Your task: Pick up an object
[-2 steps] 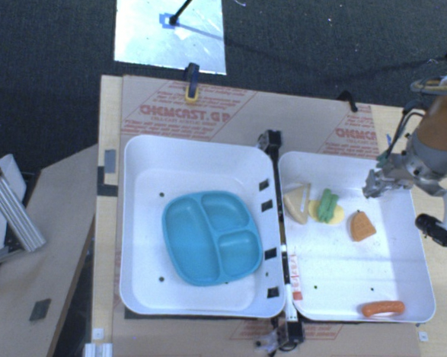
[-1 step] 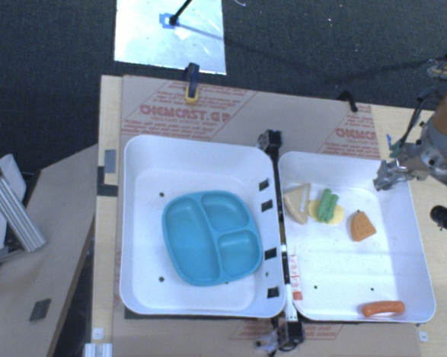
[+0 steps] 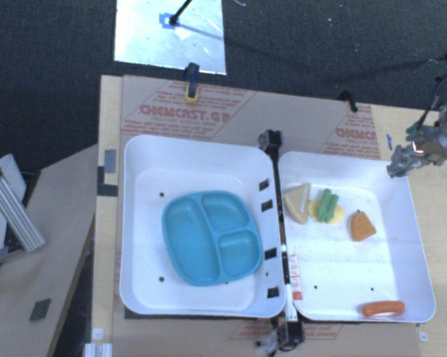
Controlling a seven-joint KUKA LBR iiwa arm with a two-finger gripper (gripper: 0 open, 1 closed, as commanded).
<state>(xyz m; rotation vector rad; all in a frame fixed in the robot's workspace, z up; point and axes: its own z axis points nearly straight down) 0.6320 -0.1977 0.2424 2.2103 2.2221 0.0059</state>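
The right bin (image 3: 403, 225) holds a cream wedge (image 3: 297, 203), a green piece on a yellow slice (image 3: 328, 206), an orange wedge (image 3: 362, 225) and an orange-red sausage (image 3: 383, 308) near the front edge. My gripper (image 3: 401, 163) hangs at the bin's far right corner, above and to the right of the orange wedge, well apart from every item. Nothing shows between its fingers.
The left bin (image 3: 143, 176) holds a blue compartment tray (image 3: 211, 237). A black divider with clips (image 3: 274, 216) runs between the bins. Both bins rest on a cardboard sheet (image 3: 213, 112). A metal rail (image 3: 4, 204) juts in at the left.
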